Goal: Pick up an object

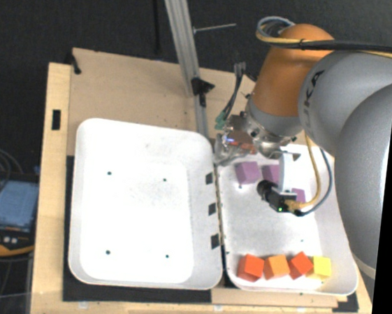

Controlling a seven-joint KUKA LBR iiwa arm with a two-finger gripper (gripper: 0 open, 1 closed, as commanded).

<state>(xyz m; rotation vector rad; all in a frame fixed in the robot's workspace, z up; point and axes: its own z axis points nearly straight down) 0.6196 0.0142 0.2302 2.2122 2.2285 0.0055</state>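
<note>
The end effector [238, 145] hangs over the right bin's [266, 284] upper left corner, near the divide; whether it is open or closed cannot be told, and nothing shows gripped; purple blocks [248, 171] lie just at its 4 o'clock; orange, red and yellow blocks [284, 265] line the bin's 6 o'clock edge; the left bin [81, 175] sits at 9 o'clock on the surface [61, 95].

The pale wooden surface [50, 171] bears two shallow white bins: the left bin [138, 202] touches the right bin [287, 286] beside it.
</note>
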